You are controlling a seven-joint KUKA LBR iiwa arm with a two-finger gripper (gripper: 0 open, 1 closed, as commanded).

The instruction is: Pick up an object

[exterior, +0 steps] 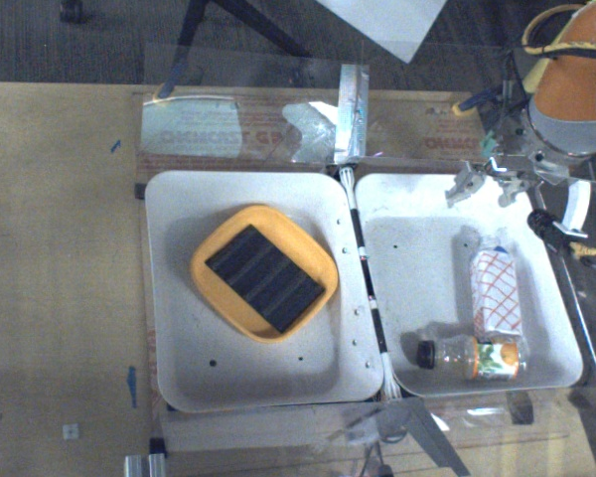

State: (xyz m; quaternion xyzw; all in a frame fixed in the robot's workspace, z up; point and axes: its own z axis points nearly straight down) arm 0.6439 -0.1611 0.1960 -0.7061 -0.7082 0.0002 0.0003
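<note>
Camera view, looking down at a slant, has my two white bins side by side on the bench. Across the left bin (169,366) lies a yellow tray with a dark ribbed insert (264,283), sitting near the middle and turned at an angle, with bare floor along the near edge and both left corners. In the right bin (417,256) a packet with a red lattice print (496,288) lies along the right wall, and just below it a small bottle with an orange and green label (472,357) rests on its side against the near edge, its dark cap pointing left. They are close together; I cannot tell if they touch. The left half and far corner of that bin are open floor. My gripper (487,180) hangs over the far edge of the right bin, near its right corner, apart from both objects, with nothing in its grasp; how wide it stands I cannot tell.
</note>
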